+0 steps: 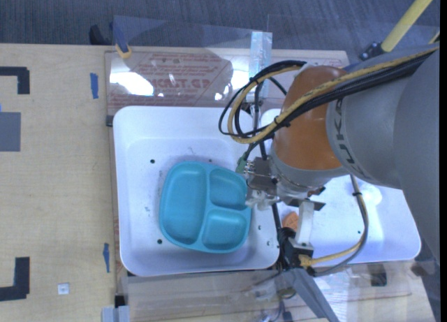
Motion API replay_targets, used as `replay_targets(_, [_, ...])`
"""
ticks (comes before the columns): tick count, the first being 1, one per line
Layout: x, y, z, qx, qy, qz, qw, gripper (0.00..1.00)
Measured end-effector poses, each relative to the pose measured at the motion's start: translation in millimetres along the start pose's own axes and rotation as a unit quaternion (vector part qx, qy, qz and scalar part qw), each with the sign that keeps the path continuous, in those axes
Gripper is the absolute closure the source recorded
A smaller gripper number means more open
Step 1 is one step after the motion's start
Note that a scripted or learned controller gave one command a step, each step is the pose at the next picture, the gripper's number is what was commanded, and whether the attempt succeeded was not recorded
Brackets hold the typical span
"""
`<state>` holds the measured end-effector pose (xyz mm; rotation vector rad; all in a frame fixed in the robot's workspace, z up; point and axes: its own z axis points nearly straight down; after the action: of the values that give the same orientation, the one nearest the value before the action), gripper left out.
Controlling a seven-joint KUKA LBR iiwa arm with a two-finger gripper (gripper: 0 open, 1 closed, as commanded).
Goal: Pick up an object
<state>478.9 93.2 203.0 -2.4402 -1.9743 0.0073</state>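
A teal divided plate (204,206) with three compartments lies flat in the left white bin (140,139). My gripper (272,196) hangs below the orange-banded wrist, over the wall between the two bins and right at the plate's right rim. A small orange object (289,221) shows in the right bin (391,230), just under the gripper body and mostly hidden by it. The arm covers much of the right bin.
Black and yellow cables (244,114) loop off the wrist above the left bin's back right corner. A clear plastic sheet (174,79) lies behind the bins. The wooden bench (56,174) stretches away to the left.
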Motion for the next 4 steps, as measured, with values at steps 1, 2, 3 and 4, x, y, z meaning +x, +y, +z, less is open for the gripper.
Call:
replay_targets(1, [1.7,0.4,-9.9,0.000,0.001,-0.001,1.0000,1.00])
replay_targets(2, [-13.9,60.5,-13.0,-0.002,0.000,0.023,0.9997,1.00])
replay_targets(3, [-85.2,23.3,-76.9,-0.004,0.000,-0.103,0.9947,1.00])
replay_targets(4, [-75.6,23.6,-127.8,-0.005,0.000,-0.184,0.9830,1.00])
